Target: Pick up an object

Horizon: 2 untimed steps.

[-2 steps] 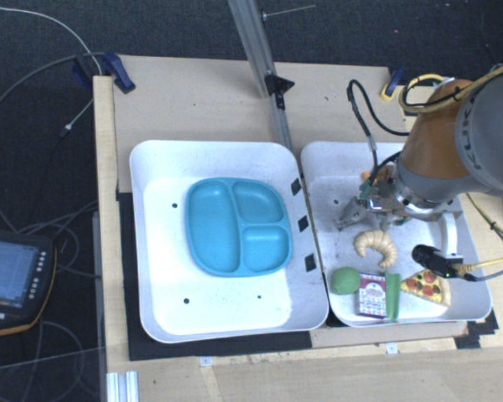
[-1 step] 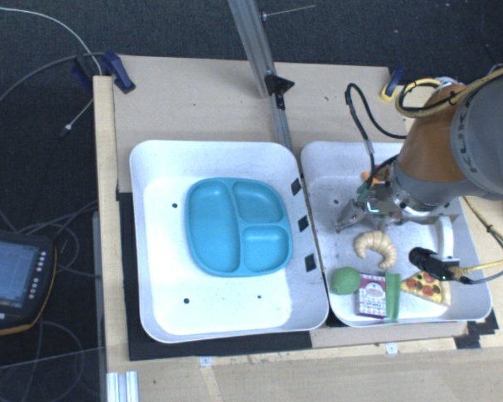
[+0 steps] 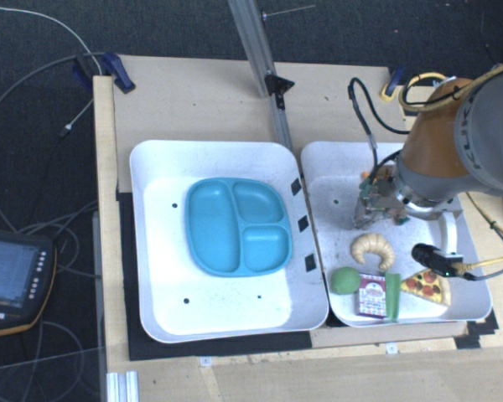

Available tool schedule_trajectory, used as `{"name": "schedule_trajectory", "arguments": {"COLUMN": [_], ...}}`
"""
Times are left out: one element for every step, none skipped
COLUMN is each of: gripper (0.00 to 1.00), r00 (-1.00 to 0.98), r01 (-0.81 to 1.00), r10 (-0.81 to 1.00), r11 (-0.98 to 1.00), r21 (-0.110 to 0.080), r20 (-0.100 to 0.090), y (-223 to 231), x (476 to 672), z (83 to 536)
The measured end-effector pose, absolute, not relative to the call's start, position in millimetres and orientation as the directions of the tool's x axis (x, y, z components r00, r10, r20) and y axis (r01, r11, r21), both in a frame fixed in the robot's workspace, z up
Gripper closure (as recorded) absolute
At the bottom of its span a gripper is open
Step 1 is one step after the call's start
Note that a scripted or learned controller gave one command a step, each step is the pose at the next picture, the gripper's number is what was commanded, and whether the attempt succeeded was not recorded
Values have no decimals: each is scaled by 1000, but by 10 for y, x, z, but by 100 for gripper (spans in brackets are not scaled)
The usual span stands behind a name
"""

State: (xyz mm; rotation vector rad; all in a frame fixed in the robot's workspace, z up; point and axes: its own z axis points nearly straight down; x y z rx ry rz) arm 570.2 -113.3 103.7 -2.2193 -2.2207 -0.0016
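Your arm reaches in from 3 o'clock, its hand hanging low inside the right bin; you cannot tell how it is set from this angle. Just below it, toward 6 o'clock, lies a croissant. Farther along the bin's near edge sit a green ball, a small purple carton and a pizza slice. In the left bin, at 9 o'clock, rests a blue divided plate.
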Motion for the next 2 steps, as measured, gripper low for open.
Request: {"name": "schedule_trajectory", "arguments": {"gripper": [100,100], "r00": [-1,1], "r01": [1000,1000], "r10": [1000,1000], "r11": [1,-1], "r21": [5,6], "r20": [-1,-1], "y": [-1166,-1235], "x": [5703,5636], "z": [1476,2014]}}
